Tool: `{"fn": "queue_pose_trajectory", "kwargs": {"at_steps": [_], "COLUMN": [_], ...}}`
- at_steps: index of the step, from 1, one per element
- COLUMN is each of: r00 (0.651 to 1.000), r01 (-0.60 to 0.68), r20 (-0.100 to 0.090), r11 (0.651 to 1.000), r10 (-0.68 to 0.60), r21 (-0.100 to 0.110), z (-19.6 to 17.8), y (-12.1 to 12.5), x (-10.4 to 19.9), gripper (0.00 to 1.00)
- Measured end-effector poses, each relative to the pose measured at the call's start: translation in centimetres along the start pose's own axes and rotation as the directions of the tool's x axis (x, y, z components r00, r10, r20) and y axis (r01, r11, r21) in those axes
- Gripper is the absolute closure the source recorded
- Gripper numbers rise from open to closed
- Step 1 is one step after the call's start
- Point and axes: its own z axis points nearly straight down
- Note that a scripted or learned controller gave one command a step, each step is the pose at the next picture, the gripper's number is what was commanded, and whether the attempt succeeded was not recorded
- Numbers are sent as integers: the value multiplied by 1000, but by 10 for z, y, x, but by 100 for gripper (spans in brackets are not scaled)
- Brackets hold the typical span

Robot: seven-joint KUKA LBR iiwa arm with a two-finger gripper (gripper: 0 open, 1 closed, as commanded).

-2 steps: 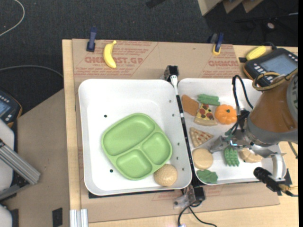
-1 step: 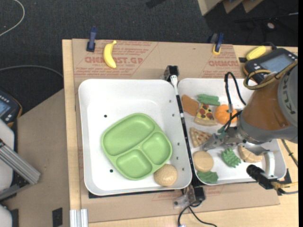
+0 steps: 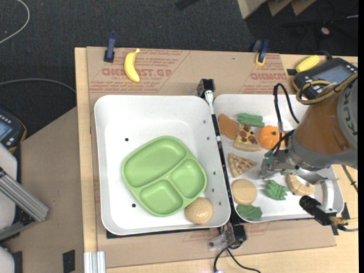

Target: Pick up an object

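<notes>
Bench [image 3: 170, 67]: brown cardboard-covered top, red print across the far strip, two blue clamps on the far edge.
Left bin [image 3: 114, 124]: white, shallow, the bigger part of the bench's near half.
Right bin [image 3: 227, 104]: white, set touching the left bin along a shared black-edged seam; crowded with small toy food.
Arm [image 3: 324, 129]: grey with an orange-brown band, reaching in from the right and hanging over the right bin's right half (it hides part of that bin's floor).
Green plate [image 3: 162, 175]: three compartments, lying flat and turned at an angle in the left bin, toward its near side.
Gripper [image 3: 272, 166]: low over the middle of the right bin, just beside the green leafy piece; jaw state cannot be told from this view, and nothing is seen between the fingers.
Banana [image 3: 132, 64]: yellow, on the bare bench beyond the left bin, well apart from the rest.
Round bun [image 3: 199, 210]: tan, in the left bin's near right corner, touching the plate's rim.
Orange [image 3: 269, 136]: in the right bin, close under the arm's wrist.
Pizza slice [image 3: 245, 137]: between the orange and a plain orange wedge [image 3: 227, 126] (toppings face up).
Second pizza slice [image 3: 241, 164]: nearer the seam, left of the gripper.
Round cookie [image 3: 244, 191]: pale, near the bin's front.
Green leafy piece [image 3: 277, 189]: right of the cookie.
Green pod [image 3: 250, 119]: at the far side of the right bin.
Green leaf [image 3: 249, 211]: against the front wall.
</notes>
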Motion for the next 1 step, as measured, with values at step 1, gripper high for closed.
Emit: {"fn": "queue_pose_trajectory", "kwargs": {"at_steps": [1], "r00": [1000], "r01": [-1], "r20": [1], "r11": [1000], "r10": [1], "r21": [-2], "z": [-10], "y": [0], "x": [0], "gripper": [100]}}
